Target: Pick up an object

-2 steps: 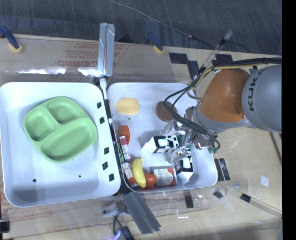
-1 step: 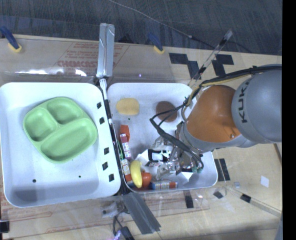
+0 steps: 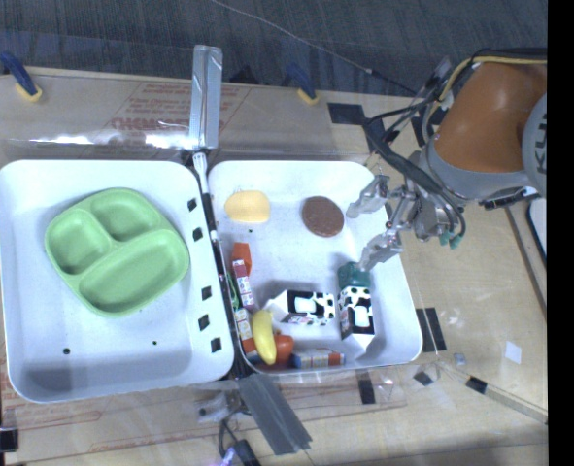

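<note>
Your arm (image 3: pixel 481 124) comes in from the right, and its gripper (image 3: pixel 376 223) hangs over the right edge of the right bin (image 3: pixel 287 178). You can see the two fingers (image 3: pixel 366 199) spread apart with nothing between them — one points toward the brown round disc (image 3: pixel 322 216), the other sits just above the green-topped carton (image 3: pixel 355 302). That carton stands near the bin's right wall, close beside a black-and-white cow-print carton (image 3: pixel 308 307). A yellow lemon-like piece (image 3: pixel 248 207) lies near the top left of the same bin, well apart from the fingers. Along the bin's left wall you have an orange-red packet (image 3: pixel 241 262), and below it a banana (image 3: pixel 263 335) touching a red item (image 3: pixel 283 347) in the lower corner. The left bin (image 3: pixel 24 357) holds a green divided plate (image 3: pixel 118 249) — it lies flat, toward the upper half. Both bins rest side by side on the surface (image 3: pixel 481 328)
</note>
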`<state>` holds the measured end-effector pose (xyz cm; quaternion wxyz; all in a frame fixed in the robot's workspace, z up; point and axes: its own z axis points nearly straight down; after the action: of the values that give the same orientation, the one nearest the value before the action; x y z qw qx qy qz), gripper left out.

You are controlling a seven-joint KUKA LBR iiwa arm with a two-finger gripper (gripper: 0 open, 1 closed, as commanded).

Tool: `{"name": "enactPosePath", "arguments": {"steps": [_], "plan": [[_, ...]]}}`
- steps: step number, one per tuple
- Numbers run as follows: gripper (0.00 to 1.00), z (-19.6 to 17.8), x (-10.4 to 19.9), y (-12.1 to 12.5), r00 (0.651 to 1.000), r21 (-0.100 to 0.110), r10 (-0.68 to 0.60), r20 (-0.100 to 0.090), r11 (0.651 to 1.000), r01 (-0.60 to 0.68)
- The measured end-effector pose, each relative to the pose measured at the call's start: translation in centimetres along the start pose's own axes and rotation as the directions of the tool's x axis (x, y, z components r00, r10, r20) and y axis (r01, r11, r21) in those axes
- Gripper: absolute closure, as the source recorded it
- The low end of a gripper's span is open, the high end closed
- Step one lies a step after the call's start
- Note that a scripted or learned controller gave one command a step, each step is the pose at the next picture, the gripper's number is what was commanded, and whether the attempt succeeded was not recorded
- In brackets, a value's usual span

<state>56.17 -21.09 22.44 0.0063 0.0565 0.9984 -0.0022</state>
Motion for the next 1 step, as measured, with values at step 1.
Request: {"name": "enactPosePath", "arguments": {"steps": [1], "plan": [[0.0,10.55,0.2,3.23,0.997,-0.001,-0.082,-0.001,0.997,0.082]]}}
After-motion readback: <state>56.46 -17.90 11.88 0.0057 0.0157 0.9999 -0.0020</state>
